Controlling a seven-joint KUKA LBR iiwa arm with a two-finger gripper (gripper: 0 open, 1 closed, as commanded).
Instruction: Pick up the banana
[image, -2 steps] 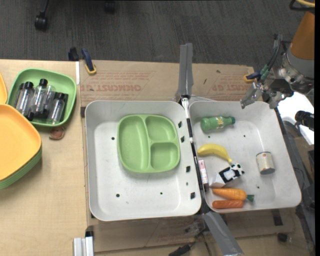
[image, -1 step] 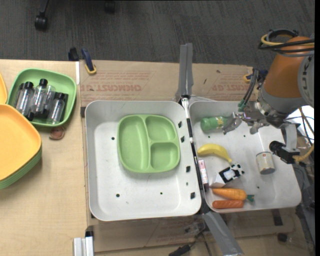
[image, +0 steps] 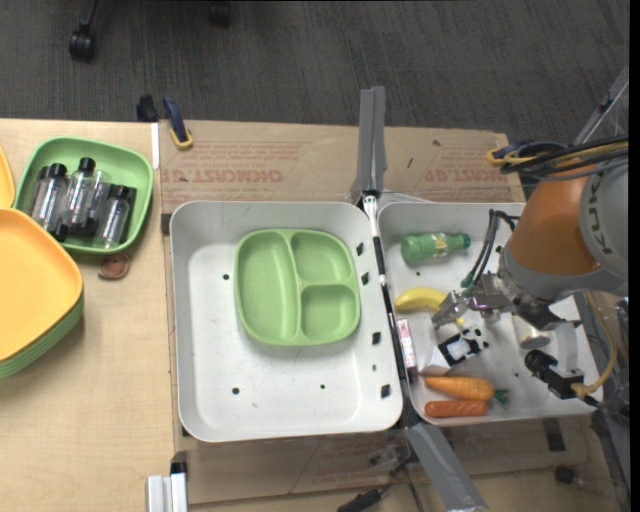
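The yellow banana (image: 420, 298) lies in the right bin (image: 510, 215), near its left wall and just below a green bottle (image: 435, 245). My gripper (image: 458, 306) hangs low over the bin just to the right of the banana's end, close to it. The grey arm with its orange band (image: 555, 240) reaches in from the right. Nothing can be made out in the gripper's grasp.
A black and white object (image: 462, 346) lies just below the gripper. Two carrots (image: 460, 386) lie at the bin's front. The left bin (image: 200, 330) holds a green divided plate (image: 298, 287). Off to the left stand a green tray of bottles (image: 85, 195) and stacked orange plates (image: 35, 300).
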